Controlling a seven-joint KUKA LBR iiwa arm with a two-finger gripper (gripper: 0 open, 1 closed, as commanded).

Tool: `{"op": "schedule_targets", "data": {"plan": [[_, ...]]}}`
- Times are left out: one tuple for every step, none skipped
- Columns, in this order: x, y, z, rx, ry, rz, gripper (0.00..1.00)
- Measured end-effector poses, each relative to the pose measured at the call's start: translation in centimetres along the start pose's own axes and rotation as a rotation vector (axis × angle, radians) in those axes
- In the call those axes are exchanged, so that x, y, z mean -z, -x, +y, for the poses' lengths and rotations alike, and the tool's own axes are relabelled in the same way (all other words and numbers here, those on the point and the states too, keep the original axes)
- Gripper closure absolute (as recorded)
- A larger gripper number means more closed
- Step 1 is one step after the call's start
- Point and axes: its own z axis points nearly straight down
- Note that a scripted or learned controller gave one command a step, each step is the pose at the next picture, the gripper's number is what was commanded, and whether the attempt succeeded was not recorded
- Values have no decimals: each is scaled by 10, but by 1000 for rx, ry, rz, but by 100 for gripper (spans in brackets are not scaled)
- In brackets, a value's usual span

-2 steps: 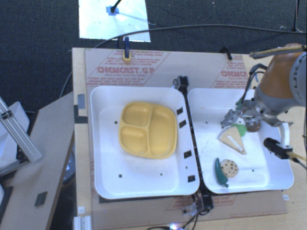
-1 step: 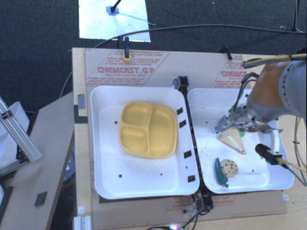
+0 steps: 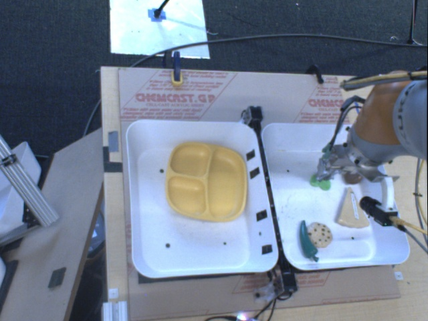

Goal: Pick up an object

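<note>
Fingers of the gripper (image 3: 326, 170) reached down into the right bin (image 3: 401, 246) from the right, in the one camera view, and whether they were spread or closed could not be told, since the wrist hid most of them. A small green object (image 3: 322, 183) lay directly at the fingertips, touching or all but touching them, on the side toward the bin's middle and slightly nearer the camera. It could not be made out whether the object sat between the fingers or just beside them, so no hold can be claimed. This was the relation the coming move turned on: the green piece lay just below and left of the tips as the view showed them, not squarely under them.

Other things in the same bin lay farther off toward the near edge: a cream wedge (image 3: 350, 209) with its long axis running away from the camera, a round cookie (image 3: 320, 235), and a teal curved piece (image 3: 307, 240) touching the cookie's left side. A brown object (image 3: 352, 176) sat just behind the wrist. The left bin (image 3: 144, 246) held a yellow divided plate (image 3: 206, 180), well apart from the arm.

By my judgement the green object was the intended target.
</note>
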Motion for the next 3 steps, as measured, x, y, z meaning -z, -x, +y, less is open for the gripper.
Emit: {"op": "schedule_targets", "data": {"plan": [[55, -5, -6, 5, -7, 5, 100], [100, -2, -10, 4, -7, 4, 100], [154, -2, -8, 5, -7, 4, 100]]}}
